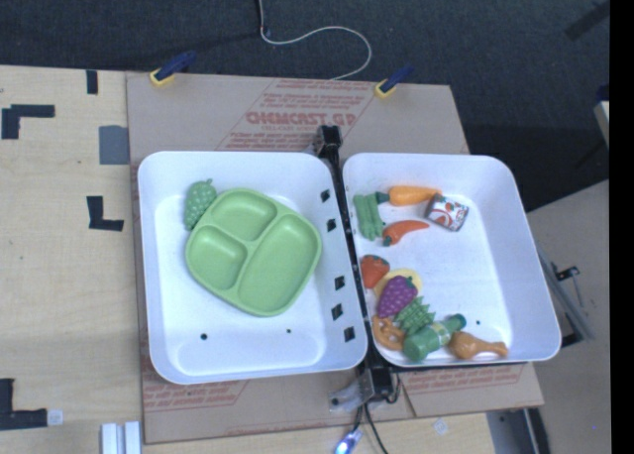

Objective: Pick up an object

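Claw state can't be told from this overhead shot, so nothing can be said about how wide it's opened or whether anything is gripped. No toy is seen lifted, though; everything is sat flat in the bins, so the pick is judged to be at the very start, with a target yet to be chosen.

All the likely targets are found in the right bin (515, 244). A carrot (413, 194) and a small can (447, 212) are laid near the far edge, well apart from most clutter. A green bean bundle (368, 214) and an orange pepper (404, 231) are tucked just beside them, nearer the divider. Purple grapes (395, 294) and a crowded pile of toys are bunched at the near corner.

In the left bin (158, 244) a green divided plate (254, 252) is placed, with green grapes (199, 201) touching its far-left rim.

Next move probably calls for a descent over something isolated. The can looks easiest, since room is left around it for the claw.
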Available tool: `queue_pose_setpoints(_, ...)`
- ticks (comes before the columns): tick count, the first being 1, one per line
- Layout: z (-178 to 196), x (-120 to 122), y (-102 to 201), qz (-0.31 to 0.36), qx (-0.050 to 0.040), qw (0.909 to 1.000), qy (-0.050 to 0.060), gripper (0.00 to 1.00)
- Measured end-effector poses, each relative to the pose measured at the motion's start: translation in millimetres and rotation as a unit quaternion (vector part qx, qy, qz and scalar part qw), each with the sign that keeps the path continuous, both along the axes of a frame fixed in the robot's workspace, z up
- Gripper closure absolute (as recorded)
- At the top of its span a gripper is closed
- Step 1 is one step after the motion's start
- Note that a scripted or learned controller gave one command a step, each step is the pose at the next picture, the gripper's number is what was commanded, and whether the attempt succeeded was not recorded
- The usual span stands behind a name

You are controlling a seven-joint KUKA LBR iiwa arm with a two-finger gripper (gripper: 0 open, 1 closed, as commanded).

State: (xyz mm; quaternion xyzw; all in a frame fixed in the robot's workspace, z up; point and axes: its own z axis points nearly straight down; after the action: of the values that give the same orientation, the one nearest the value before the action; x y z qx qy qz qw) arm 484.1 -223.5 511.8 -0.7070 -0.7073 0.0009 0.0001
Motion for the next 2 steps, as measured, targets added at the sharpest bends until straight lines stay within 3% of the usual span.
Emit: queue_pose_setpoints(2,-35,0,0,0.0,0.0,1.0,0.0,1.0)
